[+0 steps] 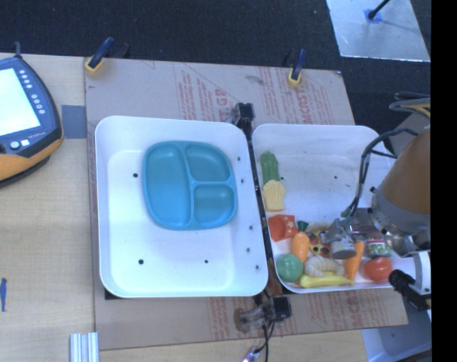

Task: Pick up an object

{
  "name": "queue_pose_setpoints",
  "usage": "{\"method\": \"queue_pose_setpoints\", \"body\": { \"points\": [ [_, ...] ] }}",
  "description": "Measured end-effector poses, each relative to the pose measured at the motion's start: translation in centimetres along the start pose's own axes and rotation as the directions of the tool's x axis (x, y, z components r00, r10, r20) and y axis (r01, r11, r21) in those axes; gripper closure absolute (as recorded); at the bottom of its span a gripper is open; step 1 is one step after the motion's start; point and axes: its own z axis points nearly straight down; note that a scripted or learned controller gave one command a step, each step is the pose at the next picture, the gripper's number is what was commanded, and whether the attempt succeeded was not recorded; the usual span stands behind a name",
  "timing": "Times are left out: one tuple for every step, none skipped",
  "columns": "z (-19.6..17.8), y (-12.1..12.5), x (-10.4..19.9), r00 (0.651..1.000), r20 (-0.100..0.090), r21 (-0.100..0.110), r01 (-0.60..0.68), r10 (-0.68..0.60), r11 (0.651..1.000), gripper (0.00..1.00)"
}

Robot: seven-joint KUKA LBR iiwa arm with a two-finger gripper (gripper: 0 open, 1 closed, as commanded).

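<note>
Down in the right bin (319, 145), the gripper (341, 236) hangs low over a heap of toy food packed into the bin's near edge. Whether it is grasping anything, I cannot tell; clutter and the arm's own bulk hide that. The arm (409, 187) enters from three o'clock, grey with its orange part showing at the frame's right.

Around the gripper, the toys lie close. An orange carrot (354, 260) sits just at its five o'clock, tilted, and a red tomato (377, 268) lies beyond that, near the bin's rim. At about seven o'clock from the gripper is a pale lumpy piece (319, 265), with a yellow banana (324, 280) along the rim beneath it. A green ball (289, 267) lies further toward eight o'clock, beside a small orange piece (300, 244) and a red block (282, 225). Toward ten o'clock, well apart from the gripper, a yellow corn piece (274, 195) and a green pickle (268, 165) lie along the bin's left wall.

The left bin (115, 270) holds a blue divided plate (189, 184). A tablet in an orange case (17, 123) rests at the bench's nine o'clock edge.
</note>
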Motion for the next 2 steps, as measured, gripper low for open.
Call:
{"method": "queue_pose_setpoints", "body": {
  "points": [
    [-9.4, 0.3, 5.5, 1.0, -0.002, 0.004, -0.006, 0.006, 1.0, 1.0],
    [-15.9, 3.6, 4.0, 1.0, 0.0, 0.005, -0.007, 0.007, 1.0, 1.0]
  ]
}}
